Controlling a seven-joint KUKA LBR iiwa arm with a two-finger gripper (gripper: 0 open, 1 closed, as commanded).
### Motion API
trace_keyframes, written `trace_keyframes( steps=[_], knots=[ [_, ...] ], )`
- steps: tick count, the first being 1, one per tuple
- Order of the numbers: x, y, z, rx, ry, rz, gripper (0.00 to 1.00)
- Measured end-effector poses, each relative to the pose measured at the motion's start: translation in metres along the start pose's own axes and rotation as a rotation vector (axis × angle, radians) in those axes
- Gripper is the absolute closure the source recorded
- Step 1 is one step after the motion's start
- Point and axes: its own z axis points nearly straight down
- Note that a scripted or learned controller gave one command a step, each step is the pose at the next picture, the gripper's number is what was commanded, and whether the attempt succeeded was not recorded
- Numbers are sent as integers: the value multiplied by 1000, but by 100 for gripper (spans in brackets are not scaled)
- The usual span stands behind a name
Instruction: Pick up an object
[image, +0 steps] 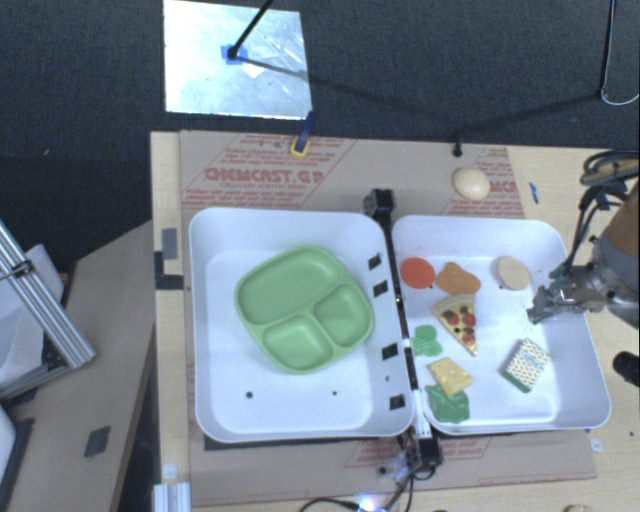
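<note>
gripper (545, 305) at right bin's (575, 395) right edge, nothing visibly held, opening too blurred to tell — nearest pick candidate, patterned block (526, 364), lies just below it toward bin's lower-right corner, long axis slightly tilted.

Two shallow white bins side by side on a bench. The left bin (215, 400) holds a green divided plate (303, 308). The right bin (585, 395) holds a red disc (417, 271), an orange piece (459, 278), a pizza slice (460, 322), a cheese wedge (450, 375), green leafy pieces (447, 405), a tan round (513, 272) and a patterned block (526, 363). The gripper (548, 303) hangs over the right bin's right side, above the block.
</note>
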Motion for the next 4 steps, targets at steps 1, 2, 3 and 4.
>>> trace_keyframes(
  steps=[1,2,3,4],
  knots=[
    [0,2,-28,1,0,0,100],
    [60,21,-24,3,4,-6,100],
    [113,47,-33,2,4,-6,100],
    [162,57,-23,4,3,-5,100]
  ],
)
